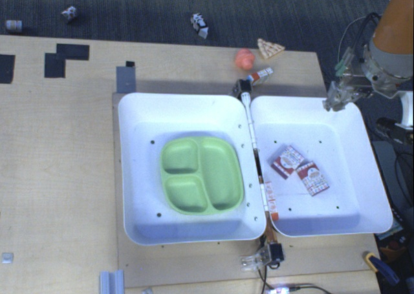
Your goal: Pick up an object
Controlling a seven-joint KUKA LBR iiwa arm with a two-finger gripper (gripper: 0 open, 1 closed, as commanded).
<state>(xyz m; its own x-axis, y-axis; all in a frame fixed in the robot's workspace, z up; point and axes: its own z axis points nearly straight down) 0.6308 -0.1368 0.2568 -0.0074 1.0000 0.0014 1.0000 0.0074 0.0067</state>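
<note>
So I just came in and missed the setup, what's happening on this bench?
A robot arm is set to pick up an object from two white bins. Its gripper hangs above the far right corner of the right bin, with nothing visibly in it. Two small red and white packets lie touching in the middle of that bin. The left bin holds a green divided tray. Nothing has been picked up yet.

The grey arm enters at the upper right with its orange band above the wrist, and its gripper hangs low and leftward, too small and dim to judge further.
</note>
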